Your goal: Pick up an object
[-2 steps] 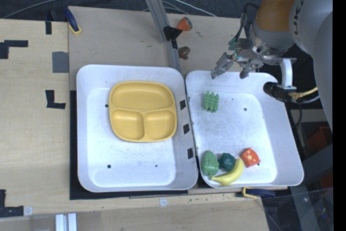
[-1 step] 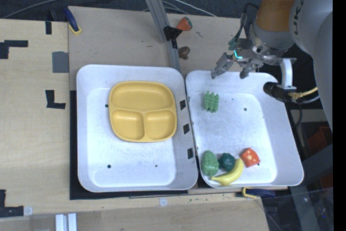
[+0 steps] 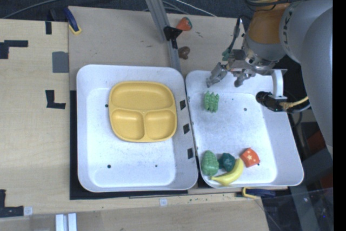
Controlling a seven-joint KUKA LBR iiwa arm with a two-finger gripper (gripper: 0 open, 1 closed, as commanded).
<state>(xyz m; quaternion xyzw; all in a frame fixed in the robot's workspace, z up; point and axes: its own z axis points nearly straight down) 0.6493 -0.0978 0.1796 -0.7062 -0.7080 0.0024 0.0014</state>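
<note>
Green ridged toy lies just below the pincer, whose fingers stand apart and empty; a descent slightly off could nudge it aside.

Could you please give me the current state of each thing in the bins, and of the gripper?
Two-finger gripper: open, above the right bin's far edge, holding nothing.
Knobbly light green toy: lying free below the gripper.
Yellow divided plastic plate: flat in the left white bin, compartments bare.
Yellow toy banana, dark green round toys and red toy: clustered at the right white bin's near edge.
</note>
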